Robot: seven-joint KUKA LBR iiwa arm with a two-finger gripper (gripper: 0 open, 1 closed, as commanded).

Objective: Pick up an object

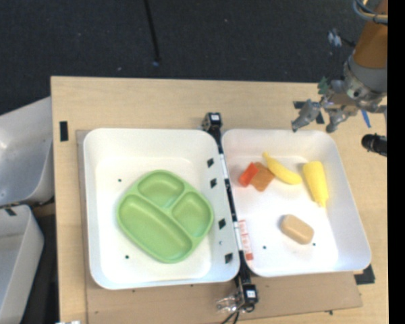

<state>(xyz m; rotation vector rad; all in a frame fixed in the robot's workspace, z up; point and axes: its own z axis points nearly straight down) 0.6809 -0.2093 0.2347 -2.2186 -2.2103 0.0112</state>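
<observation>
A tan oval block (pixel 297 229) lies nearest in the right bin (pixel 344 248), with bare white floor all round it. Farther back sit a yellow corn cob (pixel 316 181), a banana (pixel 282 170) and an orange piece (pixel 256 177), close together. The left bin (pixel 94 181) holds a green divided plate (pixel 165 214). The gripper (pixel 317 117) hovers above the right bin's far rim, fingers apart, gripping nothing.

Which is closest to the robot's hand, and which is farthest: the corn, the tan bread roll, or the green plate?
Measured from the hand at the right bin's far edge:
1. Corn, right bin, just below the hand.
2. Tan bread roll, right bin, nearer the front.
3. Green plate, left bin, farthest away.
</observation>
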